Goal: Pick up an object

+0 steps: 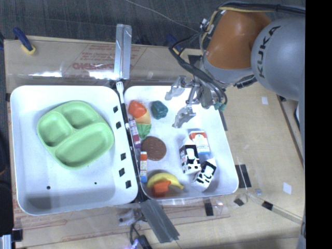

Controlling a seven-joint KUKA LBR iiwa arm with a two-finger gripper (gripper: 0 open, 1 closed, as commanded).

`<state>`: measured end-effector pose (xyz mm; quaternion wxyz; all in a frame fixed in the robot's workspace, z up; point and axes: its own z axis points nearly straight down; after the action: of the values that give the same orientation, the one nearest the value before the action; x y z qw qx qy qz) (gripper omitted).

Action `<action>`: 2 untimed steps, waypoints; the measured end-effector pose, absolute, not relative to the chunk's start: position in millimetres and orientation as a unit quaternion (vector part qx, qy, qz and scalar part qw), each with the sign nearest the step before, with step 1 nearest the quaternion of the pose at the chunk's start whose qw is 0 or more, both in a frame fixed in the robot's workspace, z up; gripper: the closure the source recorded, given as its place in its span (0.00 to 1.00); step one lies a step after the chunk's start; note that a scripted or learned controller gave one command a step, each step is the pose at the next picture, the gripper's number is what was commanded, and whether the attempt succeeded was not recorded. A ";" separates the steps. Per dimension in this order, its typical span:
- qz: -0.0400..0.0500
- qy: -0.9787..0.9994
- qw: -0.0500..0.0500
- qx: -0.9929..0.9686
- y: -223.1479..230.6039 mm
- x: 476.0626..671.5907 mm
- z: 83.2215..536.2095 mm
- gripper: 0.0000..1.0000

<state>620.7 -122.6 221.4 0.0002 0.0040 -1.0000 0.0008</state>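
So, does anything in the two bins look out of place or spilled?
Nothing stands out. The green plate lies flat in the left bin; the toys in the right bin lie loose, none spilled. The gripper is above the right bin.

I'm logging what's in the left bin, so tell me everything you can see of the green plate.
The green plate is a pale green divided dish that looks like matte plastic, with rounded corners and raised ridges splitting it into three compartments: two smaller ones toward the far side and one long one nearer the camera. All three look bare. It lies flat and right side up, turned at a slant, on the floor of the left bin, toward its far half. Nothing else touches it; the hand hangs over the right bin.
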 end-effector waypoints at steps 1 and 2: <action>-0.002 -0.998 0.005 0.070 -123.9 654.6 107.2 0.00; 0.002 -0.994 -0.002 0.112 -190.3 591.8 153.6 0.00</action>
<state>591.8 -190.3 153.6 -0.0015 0.1121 -0.9937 0.0017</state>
